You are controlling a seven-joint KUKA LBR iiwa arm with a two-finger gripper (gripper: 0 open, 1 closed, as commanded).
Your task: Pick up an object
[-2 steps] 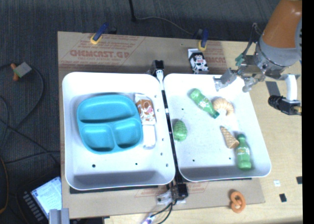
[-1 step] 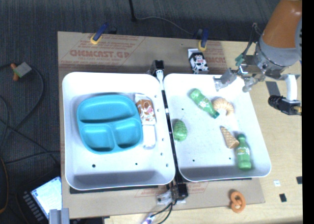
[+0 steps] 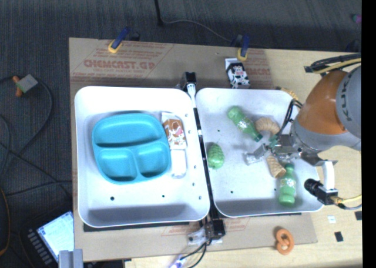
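The right bin [image 3: 235, 199] holds several small objects. A green bottle [image 3: 242, 121] lies near its top, with a tan round piece [image 3: 268, 124] beside it. A green lumpy ball [image 3: 215, 156] rests by the left wall. Another green bottle [image 3: 287, 187] lies at the lower right, with a tan cone-shaped piece [image 3: 276, 166] just above it. My gripper [image 3: 258, 154] reaches in from the right, low over the bin's middle, between the upper bottle and the cone piece. I see no object between its fingers.
The left bin [image 3: 88, 202] holds a blue divided tray [image 3: 129, 146] and a white packet with a brown picture [image 3: 174, 143] along its right side. An orange ring [image 3: 284, 239] lies on the bench below the right bin. Clamps stand at the bench's back edge.
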